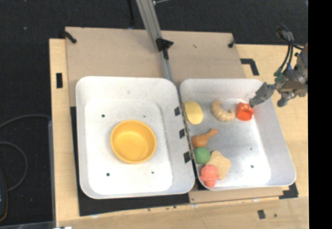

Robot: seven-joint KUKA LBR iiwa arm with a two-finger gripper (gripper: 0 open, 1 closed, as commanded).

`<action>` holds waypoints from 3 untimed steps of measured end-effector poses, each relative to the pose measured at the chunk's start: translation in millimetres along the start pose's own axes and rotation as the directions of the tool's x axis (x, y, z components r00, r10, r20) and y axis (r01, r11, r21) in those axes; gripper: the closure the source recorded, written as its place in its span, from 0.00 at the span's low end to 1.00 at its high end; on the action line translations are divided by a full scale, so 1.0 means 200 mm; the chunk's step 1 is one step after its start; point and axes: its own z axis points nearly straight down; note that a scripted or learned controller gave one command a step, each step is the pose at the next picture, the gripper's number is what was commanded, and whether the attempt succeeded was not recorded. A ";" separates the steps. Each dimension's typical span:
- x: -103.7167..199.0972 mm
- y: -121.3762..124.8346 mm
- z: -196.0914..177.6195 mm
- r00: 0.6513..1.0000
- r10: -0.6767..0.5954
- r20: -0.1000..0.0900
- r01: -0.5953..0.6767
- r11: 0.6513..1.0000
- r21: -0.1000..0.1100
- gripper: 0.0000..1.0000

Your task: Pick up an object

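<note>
My gripper (271, 96) sits at the right bin's (259, 171) upper right rim, fingers spread, nothing between them. One finger (259, 96) points at the red piece (244, 111), just beside it (touching or not, can't tell). Left of that: beige curled piece (223, 111), yellow lump (194, 112). Lower: drumstick (204, 137), green ball (202, 156), pink piece (209, 174). Left bin (93, 93) holds a yellow bowl (133, 141).

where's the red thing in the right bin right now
The red object lies in the upper part of the right bin, near its right wall, just right of the curled tan piece. The pincer sits right beside it, at its upper right.
</note>
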 end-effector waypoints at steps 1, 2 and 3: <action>0.00 0.00 0.00 1.000 0.000 0.000 0.000 1.000 0.000 0.00; 0.02 -0.04 0.25 1.000 0.003 0.001 -0.003 1.000 0.004 0.00; 0.06 -0.05 0.54 1.000 0.004 0.000 -0.004 1.000 0.006 0.00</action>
